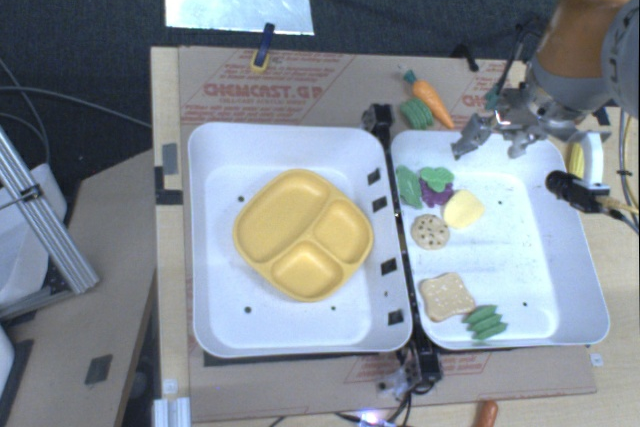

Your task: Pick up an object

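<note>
We see the gripper (492, 137) hanging over the far edge of the right bin (570, 245), its jaws apart and nothing between them. The task names no one thing, so we would choose from the toy foods in that bin: a green leaf (408, 185) and a purple piece (437, 181) by the far-left corner, a yellow piece (463, 210) just beside them, a cookie (431, 232) near the left wall, and toast (446, 296) with a green pod (486, 320) toward the near edge. We judge them all light, stiff plastic, smooth enough to slip. The yellow piece looks the best target to us: it lies nearest the gripper and seems rounded and thicker, so we would close across its narrow width. The cookie and toast lie flat and offer only thin edges. The left bin (215, 215) holds a yellow tray (303, 233); a carrot (430, 96) lies on the bench beyond the right bin.
</note>
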Available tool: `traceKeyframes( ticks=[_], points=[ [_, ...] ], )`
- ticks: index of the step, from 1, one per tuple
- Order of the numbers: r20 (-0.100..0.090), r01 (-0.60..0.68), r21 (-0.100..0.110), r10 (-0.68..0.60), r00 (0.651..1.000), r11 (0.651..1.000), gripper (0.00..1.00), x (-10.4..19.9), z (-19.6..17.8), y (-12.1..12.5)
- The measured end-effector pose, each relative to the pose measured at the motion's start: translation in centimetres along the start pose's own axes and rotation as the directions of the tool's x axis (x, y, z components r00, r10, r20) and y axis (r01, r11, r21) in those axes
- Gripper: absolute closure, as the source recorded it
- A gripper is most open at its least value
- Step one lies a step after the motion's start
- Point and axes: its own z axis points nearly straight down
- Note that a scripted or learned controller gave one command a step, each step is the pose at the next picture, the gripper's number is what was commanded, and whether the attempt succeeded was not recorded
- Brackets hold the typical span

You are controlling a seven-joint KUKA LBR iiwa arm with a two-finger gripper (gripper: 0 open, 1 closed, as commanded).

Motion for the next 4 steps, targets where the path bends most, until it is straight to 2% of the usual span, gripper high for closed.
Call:
traceKeyframes(
  ticks=[1,2,3,4],
  points=[
    [0.000,-0.009,0.006,0.009,1.000,1.000,0.00,-6.8,13.4,-2.1],
    [-0.001,-0.008,0.008,0.008,1.000,1.000,0.00,-9.9,13.4,-11.7],
    [0.002,0.005,-0.008,-0.005,1.000,1.000,0.00,-8.1,13.2,-3.6],
    [0.002,0.003,-0.006,-0.003,1.000,1.000,0.00,-9.6,10.7,-0.9]
  ],
)
